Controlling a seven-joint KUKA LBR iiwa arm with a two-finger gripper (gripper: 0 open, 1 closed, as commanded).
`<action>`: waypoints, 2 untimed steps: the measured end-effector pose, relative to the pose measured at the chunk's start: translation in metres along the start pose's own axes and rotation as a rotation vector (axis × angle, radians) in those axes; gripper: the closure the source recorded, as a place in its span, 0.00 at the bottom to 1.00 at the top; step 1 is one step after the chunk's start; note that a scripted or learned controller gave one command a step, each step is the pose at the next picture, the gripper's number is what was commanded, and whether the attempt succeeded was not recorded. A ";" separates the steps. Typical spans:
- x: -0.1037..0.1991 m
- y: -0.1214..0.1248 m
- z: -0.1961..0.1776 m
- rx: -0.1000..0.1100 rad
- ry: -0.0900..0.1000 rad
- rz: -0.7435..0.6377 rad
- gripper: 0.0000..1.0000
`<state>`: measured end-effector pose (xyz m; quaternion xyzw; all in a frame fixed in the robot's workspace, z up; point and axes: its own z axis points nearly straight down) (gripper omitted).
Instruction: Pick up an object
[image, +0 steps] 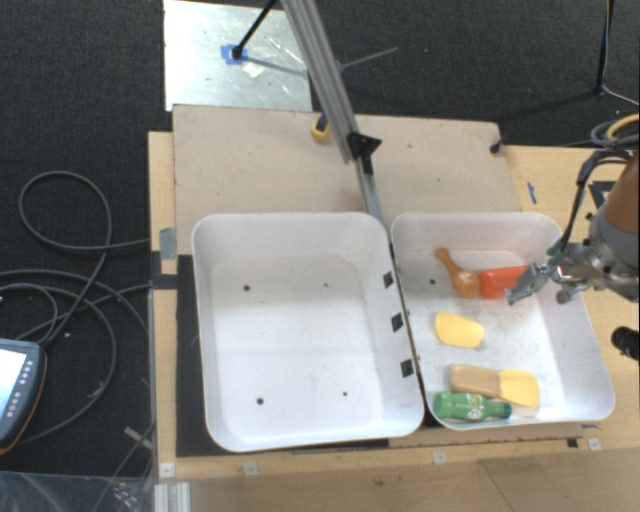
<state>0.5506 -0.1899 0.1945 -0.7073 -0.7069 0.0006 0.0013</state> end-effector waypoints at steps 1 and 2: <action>0.005 0.007 0.058 0.001 0.001 -0.001 0.00; 0.003 0.009 0.044 -0.007 -0.003 -0.001 1.00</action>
